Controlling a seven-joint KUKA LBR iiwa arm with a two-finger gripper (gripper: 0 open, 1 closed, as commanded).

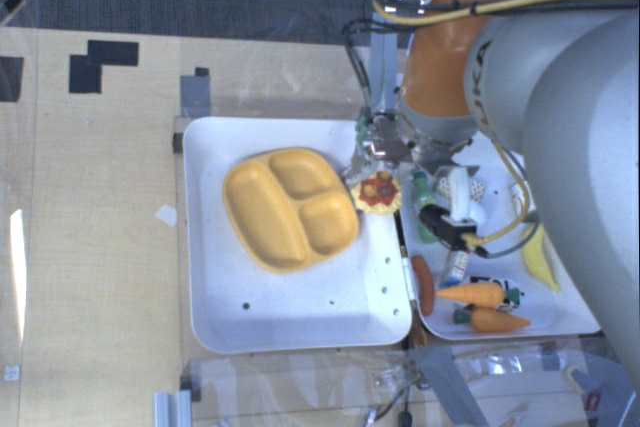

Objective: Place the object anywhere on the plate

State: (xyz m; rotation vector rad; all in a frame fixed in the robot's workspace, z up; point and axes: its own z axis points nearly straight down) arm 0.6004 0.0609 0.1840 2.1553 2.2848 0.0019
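Note:
A yellow plate (290, 207) with three compartments lies in the left white bin (300, 315). A small round red and yellow toy (378, 193) sits just off the plate's right edge, close to the wall between the two bins. My gripper (378, 153) hangs directly over the toy, its metal tip right at the toy's upper side. The view does not make clear whether the toy is gripped or resting on the bin floor.
The right bin (560, 315) holds two carrots (480, 294), a banana (540, 261), a red sausage (424, 283), a green piece (420, 185) and other small items. The big grey arm (560, 115) covers that bin's far side.

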